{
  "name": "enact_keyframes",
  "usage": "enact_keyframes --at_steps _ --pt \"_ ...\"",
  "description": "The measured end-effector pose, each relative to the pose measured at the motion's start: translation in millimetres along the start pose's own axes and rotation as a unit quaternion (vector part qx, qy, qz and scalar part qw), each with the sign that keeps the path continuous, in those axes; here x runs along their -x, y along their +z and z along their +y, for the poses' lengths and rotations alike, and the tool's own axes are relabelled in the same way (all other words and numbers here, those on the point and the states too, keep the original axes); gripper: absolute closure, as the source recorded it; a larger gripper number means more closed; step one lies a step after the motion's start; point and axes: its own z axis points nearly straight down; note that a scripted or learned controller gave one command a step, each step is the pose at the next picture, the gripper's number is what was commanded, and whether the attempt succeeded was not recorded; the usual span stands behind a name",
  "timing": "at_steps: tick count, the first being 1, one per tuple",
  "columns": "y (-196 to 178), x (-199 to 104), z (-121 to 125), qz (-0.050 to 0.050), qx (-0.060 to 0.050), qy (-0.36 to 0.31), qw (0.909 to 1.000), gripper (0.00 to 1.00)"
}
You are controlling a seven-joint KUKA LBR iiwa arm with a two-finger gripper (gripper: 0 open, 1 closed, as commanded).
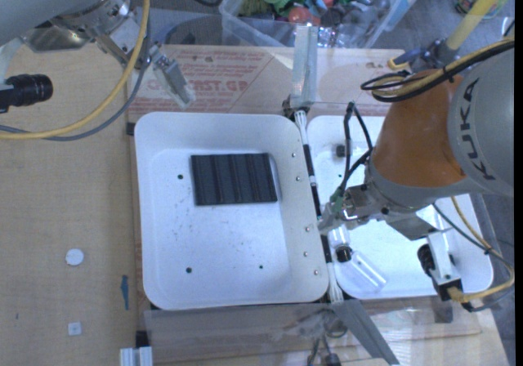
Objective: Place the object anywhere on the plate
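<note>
We see the two-finger jaws [347, 254] low in the right shallow white bin [470, 217], near its front-left corner; we cannot tell their state. The task's object is hidden from us. Farther back, a dark grey ribbed rectangular plate [234, 179] lies in the left white bin [163, 217].

Two white bins, arm over the right one

We see a dark ribbed plate [234, 179] lying flat in the left bin [163, 274], while the arm [425, 144] hangs above the right bin [474, 274], near the divider.
</note>
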Motion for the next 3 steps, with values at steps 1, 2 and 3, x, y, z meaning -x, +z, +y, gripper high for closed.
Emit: enact_keyframes --at_steps 1,2,3 --pt "-10 1 1 -0.001 0.002 0.002 1.0 1.0" --pt "16 -65 10 0.0 -0.001 0.073 0.9973 1.0" --pt "108 -141 24 -0.001 0.002 0.108 0.9941 1.0"
